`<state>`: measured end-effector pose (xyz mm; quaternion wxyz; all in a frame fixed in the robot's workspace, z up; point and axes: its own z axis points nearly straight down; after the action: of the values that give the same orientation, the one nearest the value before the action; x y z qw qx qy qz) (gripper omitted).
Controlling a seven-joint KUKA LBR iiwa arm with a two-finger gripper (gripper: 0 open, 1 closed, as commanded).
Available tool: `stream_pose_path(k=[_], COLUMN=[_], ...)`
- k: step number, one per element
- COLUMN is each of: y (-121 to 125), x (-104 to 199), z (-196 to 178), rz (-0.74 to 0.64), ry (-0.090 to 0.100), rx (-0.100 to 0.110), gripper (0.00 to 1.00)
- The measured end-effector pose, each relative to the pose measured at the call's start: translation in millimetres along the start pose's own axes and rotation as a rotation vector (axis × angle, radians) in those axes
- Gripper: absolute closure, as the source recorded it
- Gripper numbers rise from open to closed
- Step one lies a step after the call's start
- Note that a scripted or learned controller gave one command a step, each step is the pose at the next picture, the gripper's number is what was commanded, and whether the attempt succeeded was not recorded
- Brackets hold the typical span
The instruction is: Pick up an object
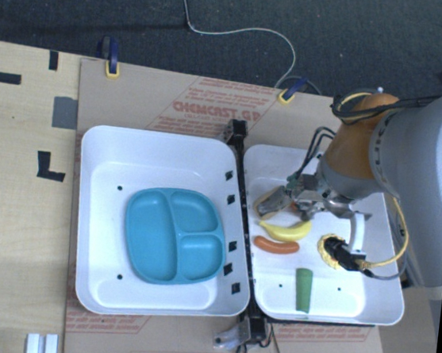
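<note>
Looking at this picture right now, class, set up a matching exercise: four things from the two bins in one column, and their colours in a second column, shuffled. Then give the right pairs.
Things:
1. divided plate in the left bin
2. banana in the right bin
3. sausage just below the banana
4. stick-shaped block near the right bin's front edge

Colours:
A. green
B. yellow
C. light blue
D. orange-red

Right pairs: 1-C, 2-B, 3-D, 4-A.

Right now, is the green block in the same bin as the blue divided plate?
No, the green rectangular block lies in the right white bin; the blue divided plastic plate is in the left.
</note>
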<state>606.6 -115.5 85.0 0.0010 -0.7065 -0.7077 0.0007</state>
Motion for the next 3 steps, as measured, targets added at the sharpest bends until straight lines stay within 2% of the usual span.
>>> stream_pose_path(k=[1, 3], y=[1, 12], x=[1, 7], z=[-12, -100], rz=[-0.001, -0.001], ry=[0.001, 0.0], rx=[-0.003, -0.006], gripper=[1.0, 1.0])
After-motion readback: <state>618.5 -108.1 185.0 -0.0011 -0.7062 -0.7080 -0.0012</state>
